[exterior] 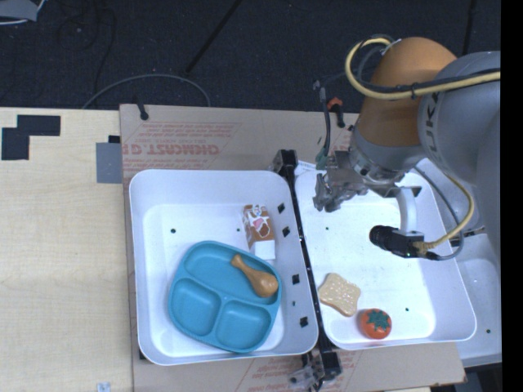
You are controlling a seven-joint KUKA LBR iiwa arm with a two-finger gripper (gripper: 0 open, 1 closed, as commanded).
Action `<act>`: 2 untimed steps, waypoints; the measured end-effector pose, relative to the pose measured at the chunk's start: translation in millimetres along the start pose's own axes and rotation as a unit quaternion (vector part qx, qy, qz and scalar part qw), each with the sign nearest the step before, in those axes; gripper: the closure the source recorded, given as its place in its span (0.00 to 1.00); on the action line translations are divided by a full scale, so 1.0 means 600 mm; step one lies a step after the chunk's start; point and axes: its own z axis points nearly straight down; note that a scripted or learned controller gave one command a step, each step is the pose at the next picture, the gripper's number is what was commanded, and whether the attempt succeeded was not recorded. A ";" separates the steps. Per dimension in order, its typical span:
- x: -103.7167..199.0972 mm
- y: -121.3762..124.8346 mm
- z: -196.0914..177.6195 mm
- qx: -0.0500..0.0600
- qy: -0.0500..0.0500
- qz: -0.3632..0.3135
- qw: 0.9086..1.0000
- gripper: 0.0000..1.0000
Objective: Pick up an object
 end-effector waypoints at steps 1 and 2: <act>0.070 0.023 0.015 0.000 0.000 0.000 1.000 1.00; 0.138 0.041 0.013 0.000 0.000 0.000 1.000 1.00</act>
